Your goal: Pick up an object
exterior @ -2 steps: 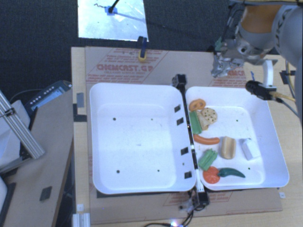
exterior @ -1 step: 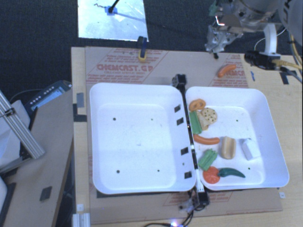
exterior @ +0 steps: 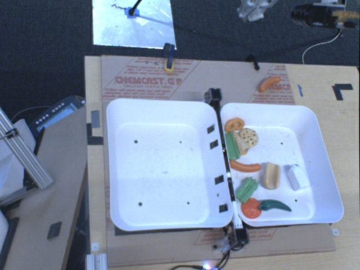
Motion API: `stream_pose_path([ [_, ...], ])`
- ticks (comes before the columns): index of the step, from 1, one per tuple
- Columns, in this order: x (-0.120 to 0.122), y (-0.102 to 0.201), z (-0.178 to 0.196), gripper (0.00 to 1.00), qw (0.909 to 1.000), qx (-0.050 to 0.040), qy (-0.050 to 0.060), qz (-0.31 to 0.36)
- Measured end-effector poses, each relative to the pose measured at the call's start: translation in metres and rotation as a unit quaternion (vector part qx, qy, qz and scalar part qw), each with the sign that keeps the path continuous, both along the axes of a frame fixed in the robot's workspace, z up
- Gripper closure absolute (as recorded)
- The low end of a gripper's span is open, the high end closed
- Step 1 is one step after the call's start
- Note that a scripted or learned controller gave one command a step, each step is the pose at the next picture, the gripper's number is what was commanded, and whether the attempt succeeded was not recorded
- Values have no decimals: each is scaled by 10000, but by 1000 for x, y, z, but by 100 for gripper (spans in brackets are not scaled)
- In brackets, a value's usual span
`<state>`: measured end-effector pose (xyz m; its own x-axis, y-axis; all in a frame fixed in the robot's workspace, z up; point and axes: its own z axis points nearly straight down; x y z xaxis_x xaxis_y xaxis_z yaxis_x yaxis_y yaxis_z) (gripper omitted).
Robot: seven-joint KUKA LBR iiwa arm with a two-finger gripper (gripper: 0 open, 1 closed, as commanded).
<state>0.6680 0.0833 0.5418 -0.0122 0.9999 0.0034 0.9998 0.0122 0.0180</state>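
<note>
Gripper point(exterior: 254, 5) hangs at the top edge of the camera view, above dark floor beyond the far edge of the worktop point(exterior: 332, 77); whether it is open or shut cannot be told, as it shows only as a pale blur. No object lies at it.

Objects all lie well apart from it, in the right bin point(exterior: 320, 145), crowded toward that bin's left wall. Near the far-left corner: an orange ring point(exterior: 234, 124), a speckled cookie point(exterior: 246, 138), a green strip point(exterior: 232, 145). Mid-left: an orange sausage point(exterior: 245, 166). Centre: a tan bread roll point(exterior: 271, 175) with a white block point(exterior: 295, 178) just beside it. Near-left corner: a green ridged piece point(exterior: 246, 189), a red tomato point(exterior: 251, 208), a dark green pepper point(exterior: 274, 206).

Left bin point(exterior: 121, 114) adjoins the right bin. One orange sausage-shaped piece point(exterior: 269, 84) lies on the worktop beyond the right bin's far edge.
</note>
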Motion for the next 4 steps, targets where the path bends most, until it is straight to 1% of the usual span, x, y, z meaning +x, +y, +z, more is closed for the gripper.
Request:
stream_pose_path([
  [1,-1,75,-218,100,9999,-17,136,-19],
  [2,0,140,-87,100,10000,11,24,-10],
  [3,-14,138,-56,100,10000,-6,64,-31],
  [4,-14,151,-274,100,9999,-36,154,-55],
])
